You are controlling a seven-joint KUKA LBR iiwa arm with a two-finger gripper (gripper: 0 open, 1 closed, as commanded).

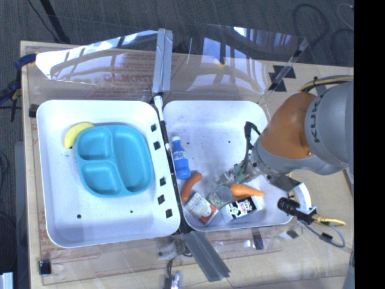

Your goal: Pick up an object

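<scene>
In the right bin [204, 116], I am reaching down from the right side, my grey arm [328, 131] and orange band [289, 134] hanging over the bin's right half. My claw [239, 174] is sitting low among the clutter at the front of this bin, just above a carrot [245, 191] and beside a grey cup [220, 195]. I cannot tell how my claw is set, or whether anything is sitting in it, because my wrist is covering it.

A black-and-white carton [241, 208] is lying just in front of the carrot, touching it. A small can [201, 207] is leaning at the front left, next to the cup. A sausage [190, 185] is lying tilted above the can, and a blue bottle [180, 158] is lying beside the divider, near the sausage.

In the left bin [60, 209], a blue tray [115, 159] with 3 compartments is resting flat, and a banana [76, 133] is peeking out at its upper left corner, touching it.
</scene>
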